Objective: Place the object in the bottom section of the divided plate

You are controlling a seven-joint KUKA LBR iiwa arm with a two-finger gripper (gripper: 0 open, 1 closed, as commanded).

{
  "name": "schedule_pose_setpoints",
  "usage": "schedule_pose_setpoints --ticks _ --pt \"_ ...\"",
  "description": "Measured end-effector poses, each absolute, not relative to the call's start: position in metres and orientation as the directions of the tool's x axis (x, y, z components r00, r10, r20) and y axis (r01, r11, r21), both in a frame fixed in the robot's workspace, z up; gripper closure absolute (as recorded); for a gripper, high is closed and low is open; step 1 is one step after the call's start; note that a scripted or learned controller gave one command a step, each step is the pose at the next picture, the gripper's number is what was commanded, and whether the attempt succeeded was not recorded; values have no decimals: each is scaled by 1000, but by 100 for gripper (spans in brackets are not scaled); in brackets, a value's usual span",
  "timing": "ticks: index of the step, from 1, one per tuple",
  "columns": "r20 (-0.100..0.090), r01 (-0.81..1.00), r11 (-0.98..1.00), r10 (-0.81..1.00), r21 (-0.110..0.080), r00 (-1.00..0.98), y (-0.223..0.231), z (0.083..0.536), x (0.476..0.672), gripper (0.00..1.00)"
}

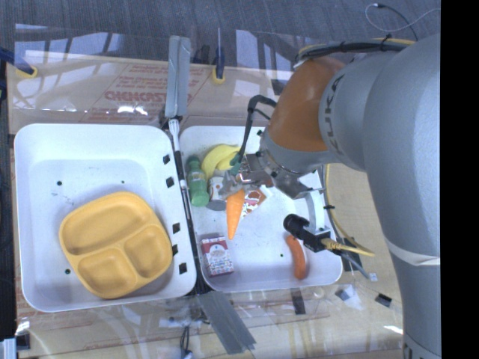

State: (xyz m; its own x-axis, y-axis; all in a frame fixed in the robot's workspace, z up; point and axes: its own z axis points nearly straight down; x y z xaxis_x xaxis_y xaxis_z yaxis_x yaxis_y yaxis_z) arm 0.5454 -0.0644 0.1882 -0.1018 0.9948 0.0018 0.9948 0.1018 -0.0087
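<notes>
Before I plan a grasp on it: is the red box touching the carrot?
Apart. In the camera view, bare white bin floor shows between the red box and the tip of the carrot.

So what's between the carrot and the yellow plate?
In the camera view, the bins' adjoining walls separate carrot from plate; the green bottle stands just above that line.

cardboard sheet point(112, 88) | red print, mirrored and blurred | not legible

Under my hand point(241, 172), the counter point(135, 88) carries two white bins: one point(258, 274) directly beneath it, the other point(45, 155) beside it, touching.
</notes>
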Motion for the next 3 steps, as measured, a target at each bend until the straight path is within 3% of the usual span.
schedule_pose_setpoints --ticks 1,2,3 --pt "0 1000 -4 1000 -11 4 14 188 538 100" --pt "-4 982 -189 982 -15 189 99 151 535 100" --pt "1 984 177 984 -11 -177 88 201 509 100"
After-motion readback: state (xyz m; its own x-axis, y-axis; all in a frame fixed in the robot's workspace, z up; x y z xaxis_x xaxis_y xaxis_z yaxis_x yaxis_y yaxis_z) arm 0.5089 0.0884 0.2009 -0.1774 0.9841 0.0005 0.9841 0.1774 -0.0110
